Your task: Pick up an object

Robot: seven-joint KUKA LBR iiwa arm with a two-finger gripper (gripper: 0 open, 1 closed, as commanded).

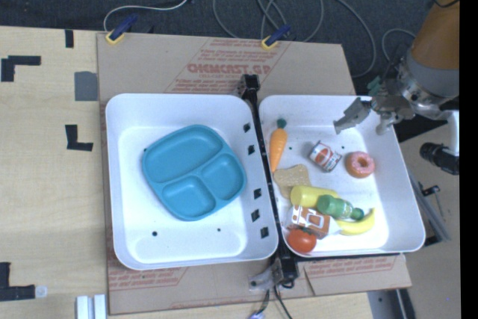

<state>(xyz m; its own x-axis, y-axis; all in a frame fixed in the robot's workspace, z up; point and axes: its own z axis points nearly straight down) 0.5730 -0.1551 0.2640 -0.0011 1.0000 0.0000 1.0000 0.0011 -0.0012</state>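
- Claw: its two fingers are spread apart and released, with nothing between them, above the upper right corner of the right bin.
- Small can and pink donut: lying near the claw, below it, apart from each other.
- Carrot: along the bin's left wall, with a slice of bread just under it.
- Green-and-yellow bottle, banana, small carton, tomato: clustered at the bin's lower edge.
- Left bin: holds a blue divided plate.
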